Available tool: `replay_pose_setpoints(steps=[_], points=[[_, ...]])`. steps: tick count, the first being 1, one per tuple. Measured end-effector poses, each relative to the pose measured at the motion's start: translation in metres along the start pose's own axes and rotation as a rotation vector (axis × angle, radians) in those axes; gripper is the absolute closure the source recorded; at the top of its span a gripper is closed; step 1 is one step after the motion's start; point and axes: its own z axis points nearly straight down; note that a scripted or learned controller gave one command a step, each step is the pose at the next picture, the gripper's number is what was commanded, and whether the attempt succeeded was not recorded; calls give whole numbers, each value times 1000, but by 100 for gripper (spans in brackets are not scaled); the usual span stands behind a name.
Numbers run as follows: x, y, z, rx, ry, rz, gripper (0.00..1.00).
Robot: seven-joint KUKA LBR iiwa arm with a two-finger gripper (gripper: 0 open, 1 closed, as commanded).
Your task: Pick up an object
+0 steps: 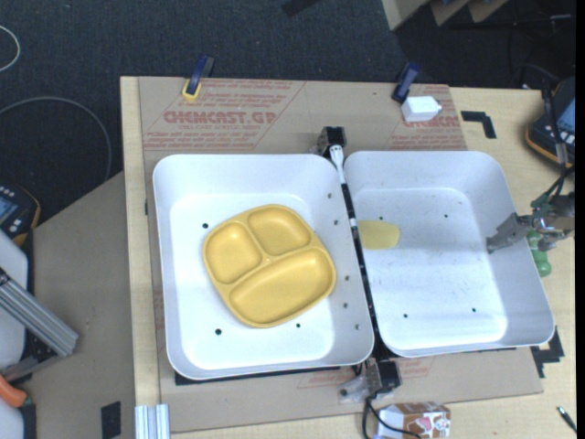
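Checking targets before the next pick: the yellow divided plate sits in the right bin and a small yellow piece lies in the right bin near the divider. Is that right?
Not quite. The camera view shows the yellow divided plate in the left bin, not the right one. The small yellow piece does lie in the right bin, close to the divider.

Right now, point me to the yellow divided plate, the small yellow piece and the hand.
yellow divided plate (268,265): camera view, centre ridge.
small yellow piece (378,235): camera view, its middle.
hand (498,238): camera view, grey tip at right bin's edge.
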Motion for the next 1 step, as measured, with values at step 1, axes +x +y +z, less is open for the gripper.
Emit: replay_pose_setpoints(steps=[1], points=[[27,-26,-170,-18,-6,-4,0]])
